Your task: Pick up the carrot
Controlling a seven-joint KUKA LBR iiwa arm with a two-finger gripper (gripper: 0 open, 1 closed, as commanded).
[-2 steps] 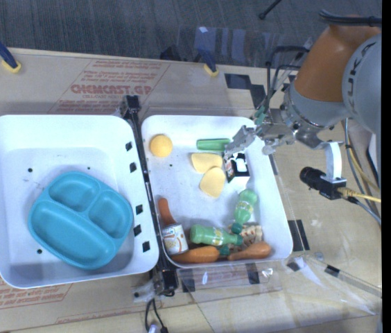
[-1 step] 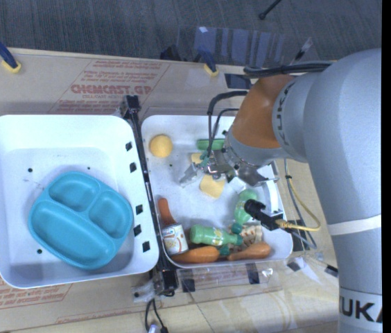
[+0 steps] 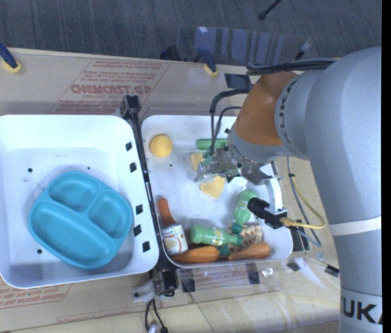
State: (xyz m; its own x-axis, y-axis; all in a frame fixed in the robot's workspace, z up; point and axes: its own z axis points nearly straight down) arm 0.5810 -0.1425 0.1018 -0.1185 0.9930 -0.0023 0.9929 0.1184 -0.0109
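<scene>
Landmark: the right bin [image 3: 181, 127], the white one the arm reaches into.
Carrot: the carrot [image 3: 197, 255] lies flat along the front wall of the right bin. It looks like a second orange one [image 3: 251, 251] lies next to it, so either might be the carrot.
Neighbors: a small can [image 3: 174, 240] and a green bottle [image 3: 213, 236] press close to the carrot, so grabbing it cleanly looks hard.
Gripper: the gripper [image 3: 213, 168] hangs over the middle of the right bin, by a yellow wedge [image 3: 213, 186], well apart from the carrot.
Jaws: I cannot tell if they are spread or closed; the wrist hides them.
Other bin: a blue tray [image 3: 77, 217] sits in the white bin beside the right bin.
</scene>
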